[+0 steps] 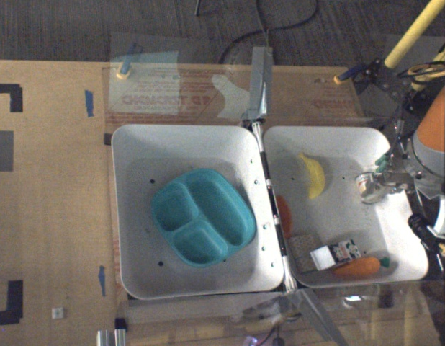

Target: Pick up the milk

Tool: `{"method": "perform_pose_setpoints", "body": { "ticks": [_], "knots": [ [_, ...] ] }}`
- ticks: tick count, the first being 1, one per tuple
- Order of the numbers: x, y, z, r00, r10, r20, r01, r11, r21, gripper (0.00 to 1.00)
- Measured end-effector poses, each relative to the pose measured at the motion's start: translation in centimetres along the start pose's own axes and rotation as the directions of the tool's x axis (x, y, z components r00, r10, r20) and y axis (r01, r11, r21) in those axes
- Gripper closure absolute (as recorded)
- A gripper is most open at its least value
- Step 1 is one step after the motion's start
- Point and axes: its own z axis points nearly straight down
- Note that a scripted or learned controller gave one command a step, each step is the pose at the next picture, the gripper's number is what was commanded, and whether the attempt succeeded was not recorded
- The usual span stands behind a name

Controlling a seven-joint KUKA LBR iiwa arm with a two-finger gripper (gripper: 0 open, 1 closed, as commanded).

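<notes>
Milk carton (336,254): lying in right bin (352,141), near-side corner, just beside carrot (359,267); not lifted. Jaws (369,186): at bin's right side, well apart from milk; released or clenched cannot tell. Judged: approach, grasp, lift all left. Left bin: teal tray (202,215)

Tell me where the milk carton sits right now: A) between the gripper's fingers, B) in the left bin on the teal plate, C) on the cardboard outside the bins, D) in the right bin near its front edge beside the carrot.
D: the milk carton lies in the right bin near the front edge, just left of the carrot, while the gripper is farther back at the bin's right side.
</notes>
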Motion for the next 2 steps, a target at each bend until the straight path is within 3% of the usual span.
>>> {"method": "perform_pose_setpoints", "body": {
  "ticks": [1, 2],
  "knots": [
    [0.9, 2.6, -13.2, 0.98, 0.197, 0.001, -0.197, 0.98, 0.003, 1.0],
    [-1.0, 8.2, -21.6, 0.998, 0.057, 0.002, -0.057, 0.998, 0.001, 1.0]
  ]
}}
